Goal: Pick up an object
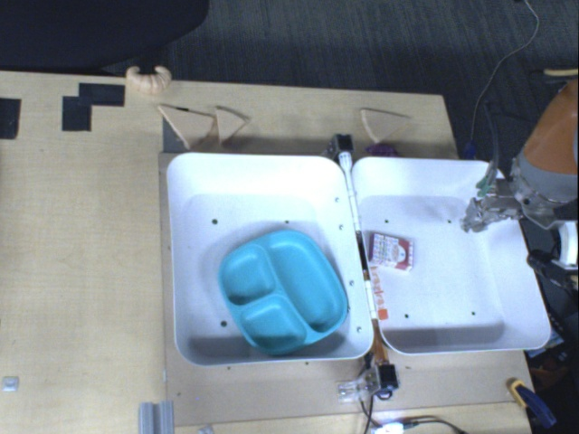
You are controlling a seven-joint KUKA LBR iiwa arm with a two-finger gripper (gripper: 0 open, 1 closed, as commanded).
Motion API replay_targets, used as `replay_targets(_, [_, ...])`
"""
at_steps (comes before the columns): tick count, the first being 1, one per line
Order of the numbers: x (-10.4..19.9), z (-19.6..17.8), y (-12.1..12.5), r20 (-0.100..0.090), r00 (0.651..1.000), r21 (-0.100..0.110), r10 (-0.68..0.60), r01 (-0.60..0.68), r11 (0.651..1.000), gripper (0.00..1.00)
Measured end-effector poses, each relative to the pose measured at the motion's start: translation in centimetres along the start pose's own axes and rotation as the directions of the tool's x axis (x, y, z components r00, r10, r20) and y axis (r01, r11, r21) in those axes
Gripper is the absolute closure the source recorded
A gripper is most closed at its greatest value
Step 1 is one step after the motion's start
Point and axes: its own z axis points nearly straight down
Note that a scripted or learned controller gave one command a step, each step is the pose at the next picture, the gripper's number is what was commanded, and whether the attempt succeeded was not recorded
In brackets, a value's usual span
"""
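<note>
Two shallow white bins sit side by side on the desk, and I count one thing lying in each. In the left bin (190,269) there is a single blue plate (283,290) with three compartments, lying flat and turned at a slant, nearer the bin's front edge than its back, with its front corner close to the front wall. In the right bin (507,328) there is a single small packet (392,251), red and white, lying flat just inside the bin's left edge, close to the divider where the two bins meet, about midway between back and front. My one arm (552,156), grey with its orange band, comes in over the right edge of the right bin. My claw (479,213) hangs at that bin's back right corner, above the white floor, well apart from the packet and farther still from the plate. Nothing is between my fingers that I can see; from this slant I cannot tell how far apart they stand. The packet and the plate both rest untouched on their bin floors.
</note>
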Motion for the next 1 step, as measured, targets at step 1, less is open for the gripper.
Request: replay_targets(1, [6.05, -5.52, 2.47, -0.001, 1.000, -0.001, 0.000, 0.000, 1.000, 1.00])
